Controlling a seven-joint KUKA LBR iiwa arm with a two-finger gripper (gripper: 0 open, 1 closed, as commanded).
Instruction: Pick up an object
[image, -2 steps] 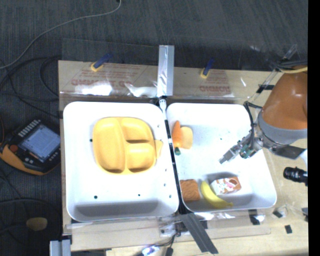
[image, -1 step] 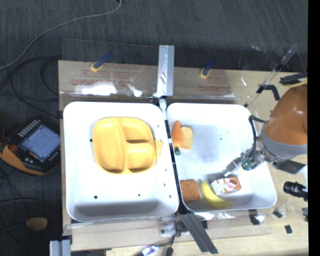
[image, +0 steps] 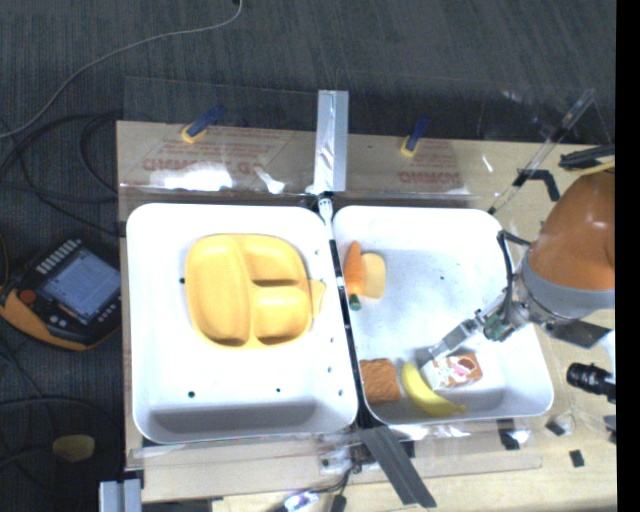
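My tool (image: 437, 353) sits low in the right bin (image: 520, 300), tip touching a small white-and-red packet (image: 458, 371); I cannot tell how its grip stands. A banana (image: 425, 391) lies just beside, then a brown block (image: 379, 380). The left bin (image: 160, 390) holds a yellow divided tray (image: 247, 288).

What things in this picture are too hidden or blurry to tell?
- Gripper, camera view: too small and blurred to tell how it is set.
- Small packet: the gripper covers part of it, and its print is too blurry to read.
- Banana: whether the gripper touches it is unclear.
- Arm: cut off by the picture's right edge.
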